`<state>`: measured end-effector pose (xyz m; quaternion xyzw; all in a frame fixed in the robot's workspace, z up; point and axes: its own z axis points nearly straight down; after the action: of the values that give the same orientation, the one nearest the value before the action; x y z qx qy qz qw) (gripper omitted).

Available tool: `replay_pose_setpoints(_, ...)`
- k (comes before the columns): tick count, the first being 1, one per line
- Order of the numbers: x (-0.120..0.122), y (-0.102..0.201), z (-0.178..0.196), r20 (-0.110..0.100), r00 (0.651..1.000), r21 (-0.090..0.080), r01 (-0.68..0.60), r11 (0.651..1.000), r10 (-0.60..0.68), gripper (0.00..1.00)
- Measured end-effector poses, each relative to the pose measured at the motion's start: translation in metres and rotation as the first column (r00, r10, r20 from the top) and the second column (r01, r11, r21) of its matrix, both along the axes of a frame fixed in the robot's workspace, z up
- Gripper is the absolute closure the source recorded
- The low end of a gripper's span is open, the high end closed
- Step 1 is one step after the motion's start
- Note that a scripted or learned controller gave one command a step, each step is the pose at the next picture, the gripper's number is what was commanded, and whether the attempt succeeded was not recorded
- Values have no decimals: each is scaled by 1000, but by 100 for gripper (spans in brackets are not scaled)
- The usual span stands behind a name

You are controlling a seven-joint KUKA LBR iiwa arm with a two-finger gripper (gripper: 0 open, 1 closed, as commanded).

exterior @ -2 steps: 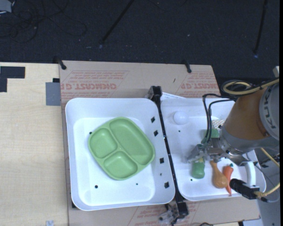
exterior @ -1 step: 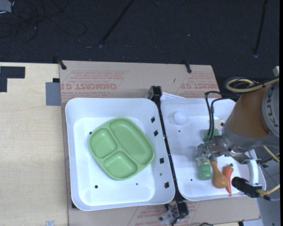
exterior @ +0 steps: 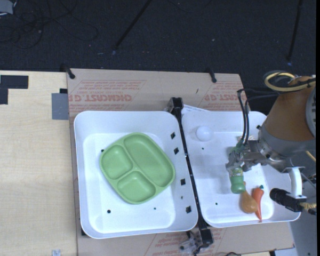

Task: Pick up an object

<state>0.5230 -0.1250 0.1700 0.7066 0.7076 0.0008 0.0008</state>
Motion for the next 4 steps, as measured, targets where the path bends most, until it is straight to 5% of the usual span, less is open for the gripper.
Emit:
replay_pose_setpoints(1,1,-1,40,-1,1000,0,0,1000,0,100)
replay_pose_setpoints(4,59,149,32,-4,1000,2,-3,1000,3,100)
